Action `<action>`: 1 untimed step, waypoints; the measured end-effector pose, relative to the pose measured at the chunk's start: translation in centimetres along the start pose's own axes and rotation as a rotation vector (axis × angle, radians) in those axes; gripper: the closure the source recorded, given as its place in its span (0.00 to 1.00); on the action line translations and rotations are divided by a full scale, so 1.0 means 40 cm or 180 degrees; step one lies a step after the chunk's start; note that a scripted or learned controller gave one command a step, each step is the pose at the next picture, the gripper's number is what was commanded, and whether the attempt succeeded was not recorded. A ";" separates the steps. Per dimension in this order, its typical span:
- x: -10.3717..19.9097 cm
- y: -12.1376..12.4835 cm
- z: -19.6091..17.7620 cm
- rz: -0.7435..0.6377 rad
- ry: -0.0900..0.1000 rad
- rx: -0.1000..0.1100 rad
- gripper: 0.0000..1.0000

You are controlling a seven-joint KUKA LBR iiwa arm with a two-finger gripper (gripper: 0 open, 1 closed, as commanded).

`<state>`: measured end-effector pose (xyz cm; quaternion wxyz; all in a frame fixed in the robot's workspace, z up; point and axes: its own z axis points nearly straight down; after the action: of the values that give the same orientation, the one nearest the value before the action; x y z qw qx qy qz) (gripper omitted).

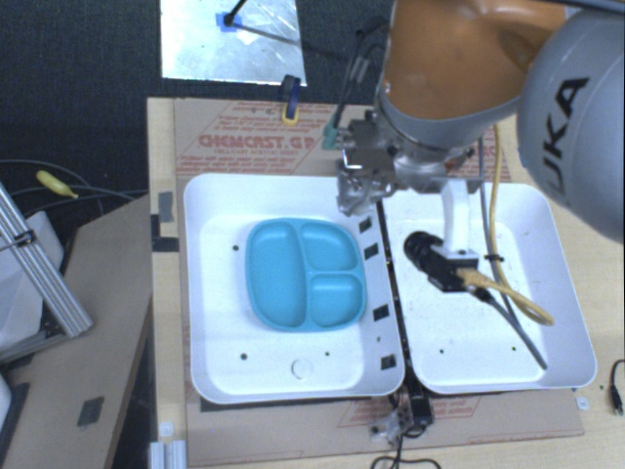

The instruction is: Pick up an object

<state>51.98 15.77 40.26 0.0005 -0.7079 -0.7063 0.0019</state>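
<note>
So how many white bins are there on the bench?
2. The shallow white plastic bin on the left holds a blue divided plastic plate. The shallow white plastic bin on the right sits right beside it, and the grey robot arm hides part of it.

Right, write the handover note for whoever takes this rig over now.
Gripper: over the far end of the divider between the two bins, just beyond the plate's far right corner. Whether it is open or shut can't be told.
Things: the blue three-compartment plastic plate lies flat in the left shallow white bin.
Done: no pick yet; the plate rests on the bin floor.
Left: probably move over the plate, come down on a rim, close and lift.
</note>
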 end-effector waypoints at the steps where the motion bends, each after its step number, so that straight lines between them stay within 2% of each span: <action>1: 0.004 0.000 -0.038 -0.0025 0.0010 -0.0027 1.00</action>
<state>51.98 15.91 41.78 -0.0014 -0.7050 -0.7092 -0.0022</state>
